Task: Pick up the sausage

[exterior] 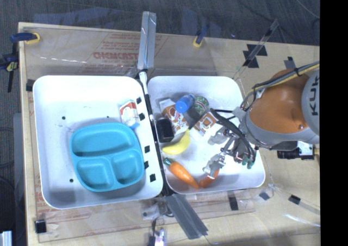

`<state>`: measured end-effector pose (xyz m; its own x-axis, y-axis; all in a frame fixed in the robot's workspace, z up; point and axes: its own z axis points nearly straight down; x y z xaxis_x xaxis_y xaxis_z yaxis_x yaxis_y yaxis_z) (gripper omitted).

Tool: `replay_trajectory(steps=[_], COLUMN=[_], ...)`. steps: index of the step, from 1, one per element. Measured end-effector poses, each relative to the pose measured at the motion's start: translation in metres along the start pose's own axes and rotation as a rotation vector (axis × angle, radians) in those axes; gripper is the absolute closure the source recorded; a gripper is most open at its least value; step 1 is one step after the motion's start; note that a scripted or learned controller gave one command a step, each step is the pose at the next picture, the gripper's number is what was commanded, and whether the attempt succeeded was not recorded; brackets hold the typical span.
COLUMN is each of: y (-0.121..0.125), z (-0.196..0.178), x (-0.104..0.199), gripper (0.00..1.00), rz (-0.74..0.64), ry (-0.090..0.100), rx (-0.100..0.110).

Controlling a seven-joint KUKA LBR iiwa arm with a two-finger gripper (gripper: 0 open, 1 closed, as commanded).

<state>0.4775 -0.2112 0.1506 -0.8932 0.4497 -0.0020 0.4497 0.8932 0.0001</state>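
The sausage (207, 181), short and reddish-brown, lies at the front edge of the right bin (234, 88), touching the tip of an orange carrot (181, 172). My gripper (216, 152) reaches in from the right, low over the bin floor. Its fingers are spread apart and it is open. The nearer fingertip (212, 166) sits just above the sausage's upper end, and the farther one is by a brown-and-white carton (205, 123). Nothing is between the fingers.
A banana (179, 144), a blue bottle (185, 103), a green can (200, 102), a second carton (172, 117) and a black object (162, 129) crowd the right bin's left half. The left bin (51, 93) holds a blue divided tray (106, 156) and a small carton (128, 113).
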Motion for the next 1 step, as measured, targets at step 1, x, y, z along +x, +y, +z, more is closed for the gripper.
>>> replay_trajectory(steps=[1], y=[0.0020], z=[0.0530], x=[0.0013], gripper=[0.00], rz=[-0.061], ry=[0.003], rx=[0.000])
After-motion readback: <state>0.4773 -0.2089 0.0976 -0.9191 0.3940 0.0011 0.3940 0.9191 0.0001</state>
